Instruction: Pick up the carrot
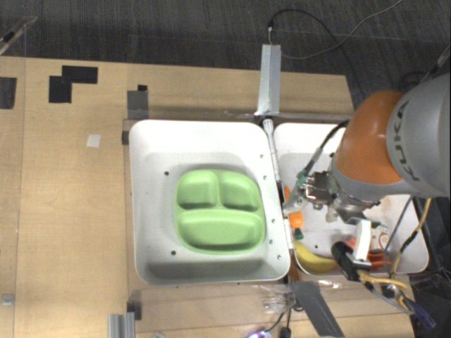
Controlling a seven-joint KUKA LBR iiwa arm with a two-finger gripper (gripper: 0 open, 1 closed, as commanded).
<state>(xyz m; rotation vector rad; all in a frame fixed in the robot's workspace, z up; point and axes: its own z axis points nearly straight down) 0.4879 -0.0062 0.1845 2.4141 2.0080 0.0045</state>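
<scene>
The arm leans over the right bin, its pincer low by the bin's left wall; I cannot tell how it is set. The carrot lies just under it, beside a banana. A green divided tray sits in the left bin.

The carrot shows to me as a small orange piece at the lower middle-right of the frame, lying in the right bin close against its left wall. Much of it is hidden beneath my wrist, so I cannot tell its full shape or pose.
</scene>
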